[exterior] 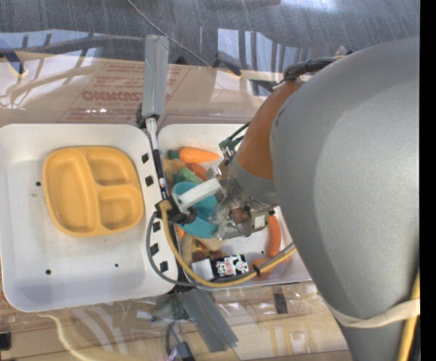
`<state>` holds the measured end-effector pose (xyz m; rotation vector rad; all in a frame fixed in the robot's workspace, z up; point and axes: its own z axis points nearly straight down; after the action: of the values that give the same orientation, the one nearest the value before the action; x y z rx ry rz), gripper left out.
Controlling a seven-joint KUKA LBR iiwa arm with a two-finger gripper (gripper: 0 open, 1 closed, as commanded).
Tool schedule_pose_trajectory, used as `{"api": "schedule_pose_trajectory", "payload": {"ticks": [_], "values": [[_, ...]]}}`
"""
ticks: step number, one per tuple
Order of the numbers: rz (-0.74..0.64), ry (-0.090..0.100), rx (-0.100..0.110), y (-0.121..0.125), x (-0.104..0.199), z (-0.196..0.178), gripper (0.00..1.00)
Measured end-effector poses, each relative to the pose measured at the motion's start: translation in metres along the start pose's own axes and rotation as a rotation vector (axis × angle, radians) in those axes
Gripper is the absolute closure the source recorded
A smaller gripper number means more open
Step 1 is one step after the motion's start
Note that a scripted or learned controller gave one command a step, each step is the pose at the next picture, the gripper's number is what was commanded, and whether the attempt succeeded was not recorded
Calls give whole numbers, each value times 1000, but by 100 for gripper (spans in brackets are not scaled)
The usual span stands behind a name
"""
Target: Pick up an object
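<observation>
Step in hand: the arm [353, 171] is down inside the right bin [203, 135], among a crowded heap of small objects; I judge this to be the reach for a grasp.
Doing it well: pick one object that lies free at the top of the heap, come down straight over it, and avoid the black-and-yellow cable [174, 256] looping along the bin's 9 o'clock wall.
Candidates: an orange carrot-shaped piece [200, 156] at the bin's 12 o'clock edge; a teal piece [193, 201] near the centre; a black-and-white patterned item [227, 265] at 6 o'clock; an orange sausage-like piece [274, 235] toward 3 o'clock.
Risk: the objects touch and overlap, so a close may catch two or slip off a rounded one.
Arm pose: it enters from 3 o'clock, the orange band [259, 138] above the wrist, the wrist bent down over the heap's centre.
Pincer [233, 218]: buried among the objects; I cannot tell its state, and nothing shows as held.
Left bin [15, 262]: holds a yellow divided tray [94, 189], well apart from the arm.
Table [90, 92]: carries both bins side by side.
</observation>
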<state>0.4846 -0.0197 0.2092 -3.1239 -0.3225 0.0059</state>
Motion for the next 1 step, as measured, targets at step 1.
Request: {"api": "schedule_pose_trajectory", "payload": {"ticks": [1], "values": [[-2,-2,1,-11,-2,3,100]]}}
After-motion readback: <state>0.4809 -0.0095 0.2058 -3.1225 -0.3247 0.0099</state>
